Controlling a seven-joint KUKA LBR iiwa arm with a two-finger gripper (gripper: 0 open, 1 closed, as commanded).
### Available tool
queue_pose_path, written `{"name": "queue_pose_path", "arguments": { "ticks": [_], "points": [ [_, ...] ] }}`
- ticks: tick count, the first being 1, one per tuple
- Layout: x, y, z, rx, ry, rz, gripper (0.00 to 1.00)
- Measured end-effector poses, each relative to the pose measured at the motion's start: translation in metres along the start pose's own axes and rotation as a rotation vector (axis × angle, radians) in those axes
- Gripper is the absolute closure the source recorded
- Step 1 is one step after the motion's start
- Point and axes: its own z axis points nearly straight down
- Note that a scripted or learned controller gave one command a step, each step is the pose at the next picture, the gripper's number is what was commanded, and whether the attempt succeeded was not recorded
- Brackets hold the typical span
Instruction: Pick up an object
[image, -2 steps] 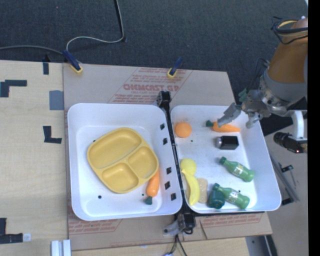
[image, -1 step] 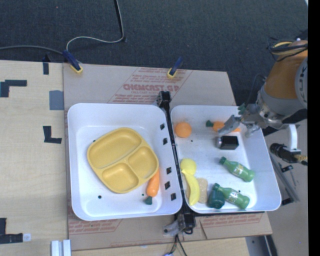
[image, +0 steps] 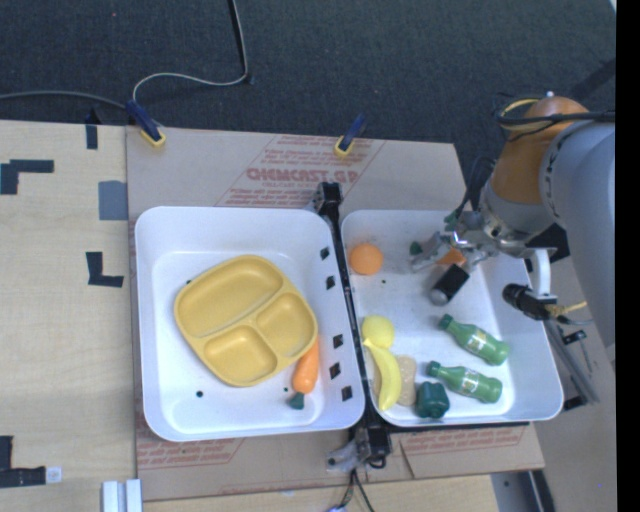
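Observation:
The right bin (image: 520, 400) holds an orange ball (image: 367, 259), a yellow banana (image: 383, 362), two green bottles (image: 476, 340) (image: 467, 380), a dark green pepper (image: 432, 400) and a beige piece (image: 406, 378). My gripper (image: 445, 258) hangs low over the back of this bin, right of the ball and above the upper bottle. A small orange bit shows at its tip, and a dark cylinder (image: 447, 284) lies just under it. Whether either is held is unclear.
The left bin (image: 160, 400) carries a yellow divided plate (image: 245, 318) and an orange carrot (image: 306, 370) at its front right. A black-clipped divider (image: 338, 300) separates the bins. The arm's grey body and orange band (image: 520, 160) stand over the right bin's far right corner.

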Motion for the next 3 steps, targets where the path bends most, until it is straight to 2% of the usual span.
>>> {"name": "queue_pose_path", "arguments": {
  "ticks": [1,2,3],
  "points": [
    [-0.04,0.024,-0.032,-0.003,-0.001,0.0,0.0],
    [0.011,0.025,0.011,-0.005,-0.01,-0.001,0.0],
    [0.009,-0.034,0.016,-0.006,-0.002,0.001,0.0]
  ]
}}
